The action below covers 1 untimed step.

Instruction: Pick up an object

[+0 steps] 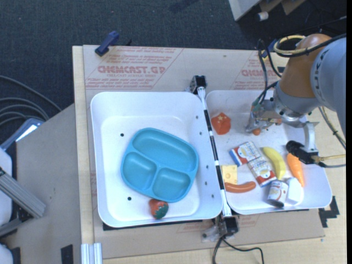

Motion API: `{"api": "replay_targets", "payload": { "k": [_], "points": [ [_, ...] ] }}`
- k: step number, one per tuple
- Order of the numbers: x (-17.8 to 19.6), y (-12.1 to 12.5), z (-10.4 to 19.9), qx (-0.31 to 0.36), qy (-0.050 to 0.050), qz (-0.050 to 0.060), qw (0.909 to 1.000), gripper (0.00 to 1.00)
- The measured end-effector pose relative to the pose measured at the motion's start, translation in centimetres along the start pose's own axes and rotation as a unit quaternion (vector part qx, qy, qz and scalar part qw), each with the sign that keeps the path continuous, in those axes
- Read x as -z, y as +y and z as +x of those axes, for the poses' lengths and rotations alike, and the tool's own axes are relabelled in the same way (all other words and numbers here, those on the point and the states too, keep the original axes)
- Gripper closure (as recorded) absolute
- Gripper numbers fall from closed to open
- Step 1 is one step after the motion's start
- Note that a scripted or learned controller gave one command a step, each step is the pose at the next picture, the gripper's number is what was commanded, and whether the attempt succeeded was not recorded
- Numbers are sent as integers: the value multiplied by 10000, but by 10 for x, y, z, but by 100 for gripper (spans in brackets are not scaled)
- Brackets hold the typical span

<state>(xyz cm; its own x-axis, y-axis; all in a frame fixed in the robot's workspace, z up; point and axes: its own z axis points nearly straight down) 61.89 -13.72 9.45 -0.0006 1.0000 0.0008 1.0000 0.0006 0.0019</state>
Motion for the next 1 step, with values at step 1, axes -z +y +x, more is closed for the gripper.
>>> {"api": "replay_targets", "payload": {
  "k": [1],
  "points": [
    [90, -66, 68, 3, 4, 20, 10000, 100]
  ]
}}
